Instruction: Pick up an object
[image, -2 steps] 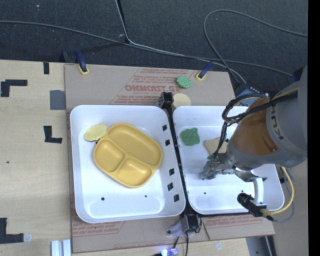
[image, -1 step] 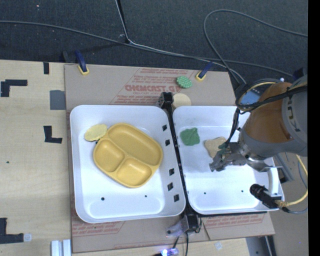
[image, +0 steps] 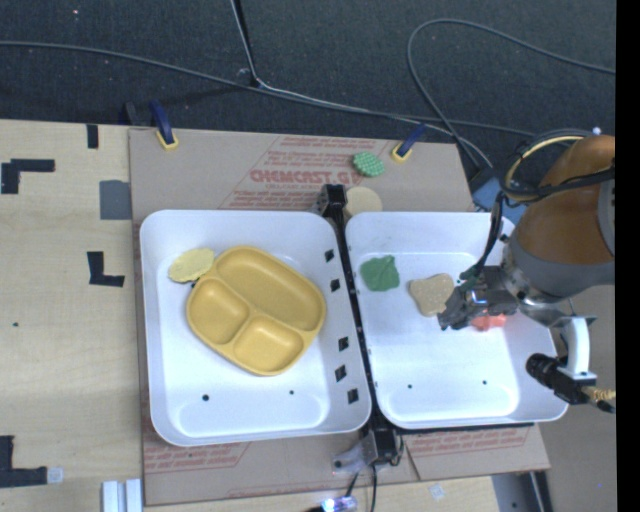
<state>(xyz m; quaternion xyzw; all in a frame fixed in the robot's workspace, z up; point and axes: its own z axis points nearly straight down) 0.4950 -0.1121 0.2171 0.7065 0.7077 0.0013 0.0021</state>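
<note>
In the right bin (image: 440, 400) lie a green leaf-shaped piece (image: 380, 272), a tan piece (image: 431, 293) and a small red piece (image: 488, 321). My gripper (image: 457, 314) hangs low over this bin, between the tan piece and the red piece, just right of the tan one. The arm's grey and orange wrist covers the bin's right side. The left bin (image: 170, 390) holds a yellow divided plate (image: 255, 308) with a pale yellow piece (image: 190, 264) at its upper left.
A green dotted piece (image: 368, 163) and a tan round piece (image: 363, 199) lie on the cardboard behind the bins. Black clips (image: 334, 203) join the bins along the middle divider. Cables cross the dark floor at the back.
</note>
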